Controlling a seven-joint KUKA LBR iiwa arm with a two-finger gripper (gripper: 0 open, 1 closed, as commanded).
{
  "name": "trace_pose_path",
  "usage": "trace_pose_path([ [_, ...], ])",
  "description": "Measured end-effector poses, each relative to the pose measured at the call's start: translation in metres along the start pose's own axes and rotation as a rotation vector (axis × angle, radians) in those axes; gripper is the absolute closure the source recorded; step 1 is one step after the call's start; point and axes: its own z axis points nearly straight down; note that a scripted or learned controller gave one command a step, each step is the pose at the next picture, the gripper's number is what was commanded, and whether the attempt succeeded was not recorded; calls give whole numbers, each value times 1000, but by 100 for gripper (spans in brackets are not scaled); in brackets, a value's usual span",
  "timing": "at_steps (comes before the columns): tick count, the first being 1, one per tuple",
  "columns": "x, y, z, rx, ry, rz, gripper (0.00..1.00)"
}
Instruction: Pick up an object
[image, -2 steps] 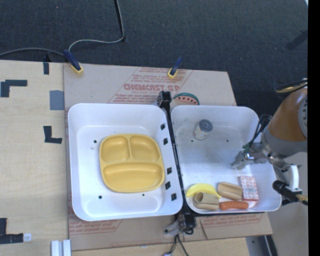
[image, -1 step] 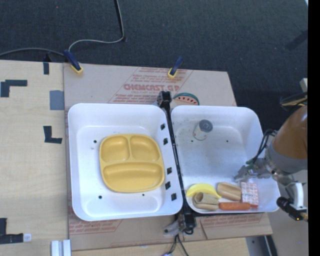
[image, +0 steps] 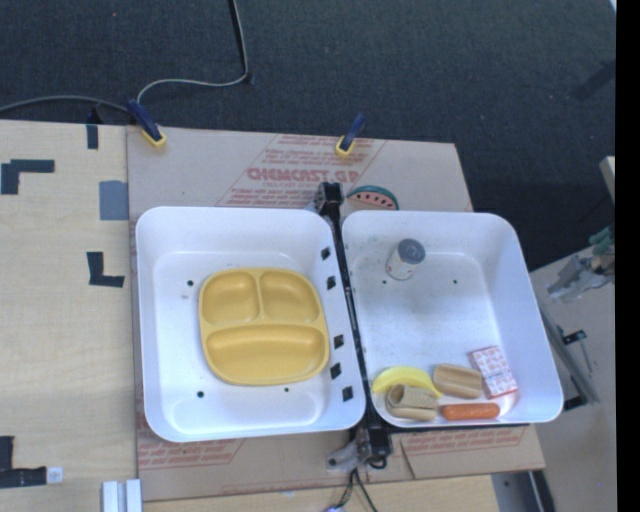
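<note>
The camera view looks down at a slant on a bench whose top is covered by a sheet of brown cardboard (image: 290, 175) printed with red lettering, held at its far edge by two yellow clamps (image: 150, 133), one toward the left and one nearer the middle. To the left of the cardboard lies a pale wooden board (image: 50, 330) marked with short strips of dark tape. Beyond the bench the floor is dark carpet (image: 400, 70), and a thin black cable (image: 180, 85) trails across it toward the left clamp. Two shallow white bins sit side by side on the cardboard, their inner rims touching along a dark seam. The left bin (image: 165, 300) holds a yellow divided plate (image: 264, 326), lying flat near the middle with three compartments facing up. The right bin (image: 510, 300) holds the loose things that could be picked: a small grey can (image: 406, 258) stands near its far wall, well apart from the rest, and along the near wall lie a banana (image: 403, 379), a brown bread roll (image: 411, 401) just beside it, a tan bun (image: 456, 380), an orange carrot (image: 470, 411) and a small red-and-white patterned packet (image: 493, 370) leaning at the right end of the group. Whether the claw is open or closed cannot be told from here.
</note>
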Motion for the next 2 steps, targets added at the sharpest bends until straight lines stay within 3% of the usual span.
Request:
trace_pose_path([
  [1, 0, 0, 0, 1, 1, 0, 0],
  [2, 25, 0, 221, 0, 3, 0, 0],
])
